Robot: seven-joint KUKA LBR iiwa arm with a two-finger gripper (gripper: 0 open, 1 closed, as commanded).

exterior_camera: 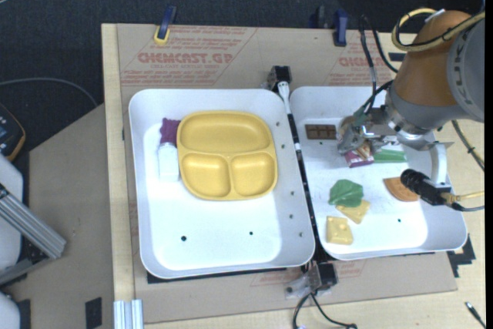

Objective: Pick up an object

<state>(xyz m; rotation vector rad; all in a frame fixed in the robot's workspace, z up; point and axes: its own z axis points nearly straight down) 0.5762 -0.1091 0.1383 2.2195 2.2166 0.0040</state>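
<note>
My gripper [356, 141] hangs low over the upper middle of the right bin [431, 231]. Just below it lies a small purple and white object [358, 159], partly hidden by the gripper. A green strip [390, 156] lies to the right of that object. Nearer the front lie a green leafy piece [345, 191], a yellow wedge [353, 210] and a yellow block [339, 230]. An orange-brown slice [396, 188] sits to the right, and a brown rectangle [320, 132] at the bin's upper left.
The left bin [216, 243] holds a yellow divided plate [227, 154], with a purple item [169, 130] and a white item [167, 162] at its left side. A raised wall [296, 166] separates the two bins. The arm [431, 81] comes in from the right.
</note>
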